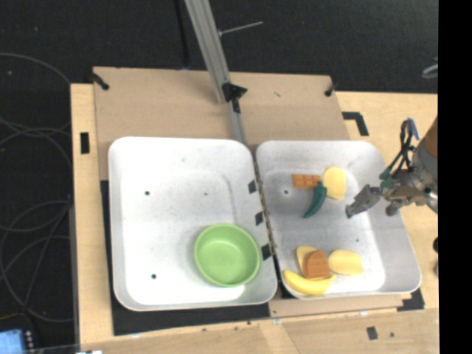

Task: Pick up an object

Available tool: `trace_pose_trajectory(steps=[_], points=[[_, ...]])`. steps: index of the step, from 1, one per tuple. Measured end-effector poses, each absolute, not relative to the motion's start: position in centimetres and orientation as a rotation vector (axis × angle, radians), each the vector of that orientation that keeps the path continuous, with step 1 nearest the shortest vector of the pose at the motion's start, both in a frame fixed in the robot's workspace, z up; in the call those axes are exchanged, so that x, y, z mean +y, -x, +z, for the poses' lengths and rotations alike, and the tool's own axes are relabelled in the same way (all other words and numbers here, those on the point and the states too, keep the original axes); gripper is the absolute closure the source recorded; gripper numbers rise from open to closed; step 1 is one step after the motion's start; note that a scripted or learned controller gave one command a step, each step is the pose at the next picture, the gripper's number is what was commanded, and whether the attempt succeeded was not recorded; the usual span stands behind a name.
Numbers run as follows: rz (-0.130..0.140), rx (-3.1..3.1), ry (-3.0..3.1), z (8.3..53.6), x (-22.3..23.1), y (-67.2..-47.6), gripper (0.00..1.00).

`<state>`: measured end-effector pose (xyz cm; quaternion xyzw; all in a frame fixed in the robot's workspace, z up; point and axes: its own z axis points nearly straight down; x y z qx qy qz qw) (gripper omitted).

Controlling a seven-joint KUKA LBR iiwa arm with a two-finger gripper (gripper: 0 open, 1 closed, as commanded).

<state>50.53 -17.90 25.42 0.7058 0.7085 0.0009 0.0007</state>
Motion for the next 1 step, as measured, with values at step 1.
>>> trace_pose_trajectory(steps=[1], points=[[0.003,2.224,-2.218,25.43,-17.91,-50.53,0.00]])
